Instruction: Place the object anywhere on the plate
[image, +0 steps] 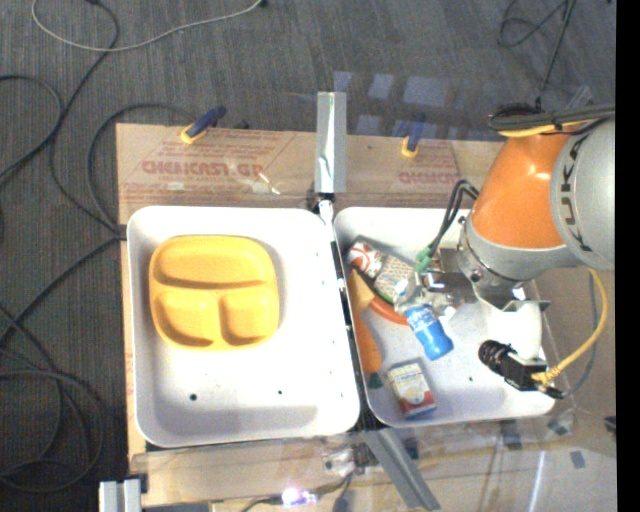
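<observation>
Plate (213, 290) yellow, three compartments, left bin (240, 400)

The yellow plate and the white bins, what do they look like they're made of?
The plate looks like moulded plastic: even yellow colour, rounded compartment ridges, a soft matte sheen. The bins, left and right, seem plastic too, smooth and slightly glossy with rounded corners, though coated metal can't be ruled out.

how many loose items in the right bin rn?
4 visible: a red-and-white packet at upper left, an orange carrot-like piece along the left wall, a blue bottle mid-bin, a small box near the front. The arm may hide more.
</observation>
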